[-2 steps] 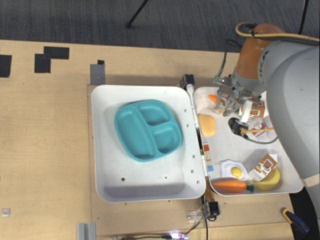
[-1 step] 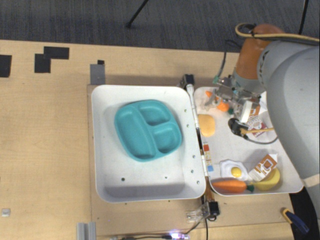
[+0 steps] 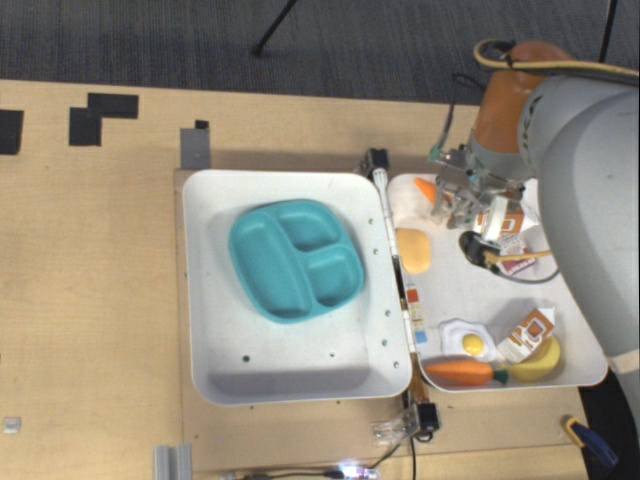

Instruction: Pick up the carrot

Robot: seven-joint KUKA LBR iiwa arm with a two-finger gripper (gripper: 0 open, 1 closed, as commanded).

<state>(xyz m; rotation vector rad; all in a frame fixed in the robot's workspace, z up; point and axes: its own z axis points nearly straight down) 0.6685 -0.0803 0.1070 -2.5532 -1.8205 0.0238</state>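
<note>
The carrot (image 3: 462, 372), orange with a green stub at its right end, lies along the near wall of the right bin (image 3: 440, 298). My gripper (image 3: 455, 203) hangs over the far part of that bin, well away from the carrot. A small orange piece (image 3: 425, 189) sits just to the gripper's left. I see nothing of the carrot near the gripper.
A toy fried egg (image 3: 468, 342), a small carton (image 3: 527, 332) and a banana (image 3: 540, 362) crowd the carrot. A yellow-orange lump (image 3: 413, 250) and a dark dish (image 3: 490, 250) with packets lie mid-bin. The left bin (image 3: 210, 368) holds a teal sectioned plate (image 3: 295, 258).
</note>
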